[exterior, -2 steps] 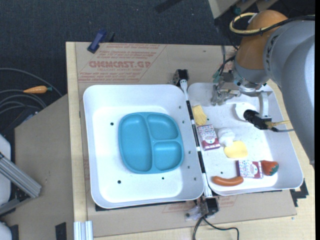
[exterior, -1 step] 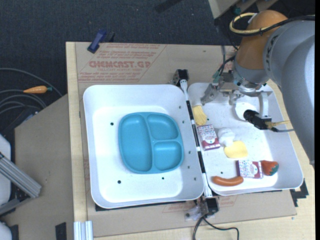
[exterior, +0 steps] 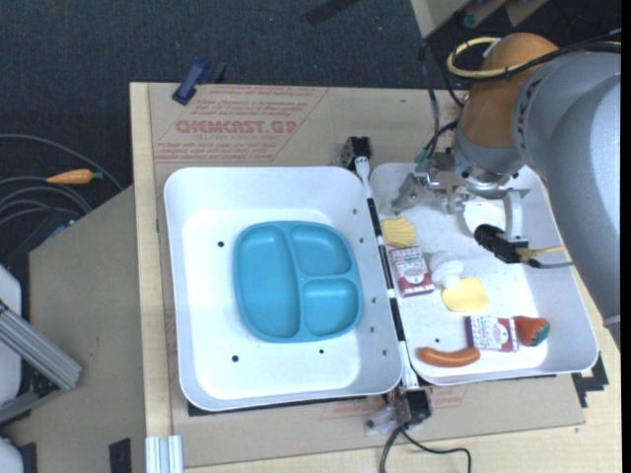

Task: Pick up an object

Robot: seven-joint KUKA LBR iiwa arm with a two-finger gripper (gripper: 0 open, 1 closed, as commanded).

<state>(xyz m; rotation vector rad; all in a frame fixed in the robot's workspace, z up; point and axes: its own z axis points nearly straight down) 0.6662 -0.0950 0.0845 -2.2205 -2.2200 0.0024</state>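
Two white bins sit side by side on the bench. We see a blue divided plate (exterior: 296, 280) in the left bin (exterior: 197, 353). The right bin (exterior: 577, 338) holds several small things: a yellow piece (exterior: 398, 232) near the dividing edge, a red and white packet (exterior: 409, 270), a pale yellow lump (exterior: 464, 295), a second red packet (exterior: 492, 333), a sausage (exterior: 448, 356) and a red pepper (exterior: 532, 330). The gripper (exterior: 455, 193) hangs over the far end of the right bin, apart from these things. We cannot tell how far it is open, and we see nothing in it.
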